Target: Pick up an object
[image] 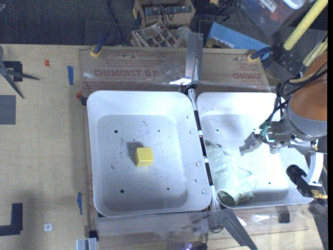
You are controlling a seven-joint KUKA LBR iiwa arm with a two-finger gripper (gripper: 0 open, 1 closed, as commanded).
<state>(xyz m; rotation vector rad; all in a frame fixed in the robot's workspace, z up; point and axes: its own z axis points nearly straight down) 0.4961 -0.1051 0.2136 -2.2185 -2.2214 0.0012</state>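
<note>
A small yellow block (144, 156) lies on the floor of the left bin (104, 108), a little left of its middle. In the right bin (234, 105) a pale greenish-white cloth (227, 166) lies along the left side, its near end rolled up (235, 196) by the front wall. My gripper (273, 160) hangs over the right half of the right bin, to the right of the cloth. It is open, with nothing between its fingers.
A metal divider strip (200, 139) runs between the two bins. The grey arm with its orange band (312, 105) covers the right bin's far right side. Clear plastic sheeting (156, 69) lies behind the bins, and clutter and cables sit beyond it.
</note>
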